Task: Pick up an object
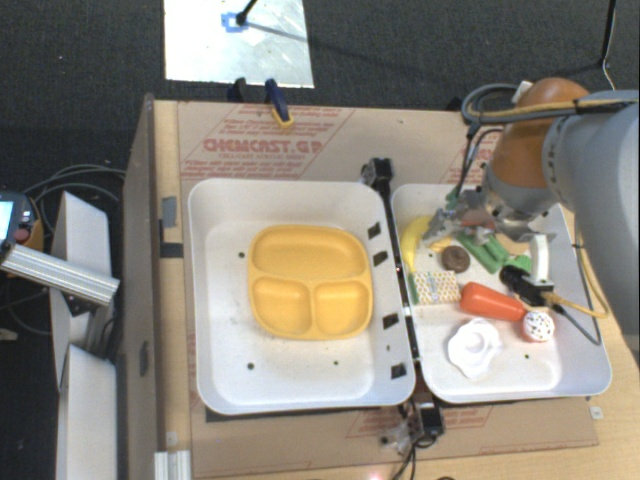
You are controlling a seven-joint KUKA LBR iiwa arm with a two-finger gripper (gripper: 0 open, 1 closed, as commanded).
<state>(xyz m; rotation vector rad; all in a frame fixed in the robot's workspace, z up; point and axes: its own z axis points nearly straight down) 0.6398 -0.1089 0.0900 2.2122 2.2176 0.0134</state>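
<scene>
Two white bins were seen side by side on the table (300, 143). In the left bin (225, 298) a yellow divided plate (308, 280) was laid, roughly at its centre. The right bin (570, 363) was crowded with small things: a banana (412, 240) by its left wall, a brown round piece (456, 258) just beside it, a green piece (488, 252), a patterned sponge (436, 288), a carrot (492, 301), a white cup (473, 349) nearer the front, and a spotted ball (538, 326) (at the carrot's right end). The gripper (462, 220) was lowered over the far part of the right bin, above the banana and the green piece. Whether the fingers were open or closed could not be told, and nothing was seen held between them.
</scene>
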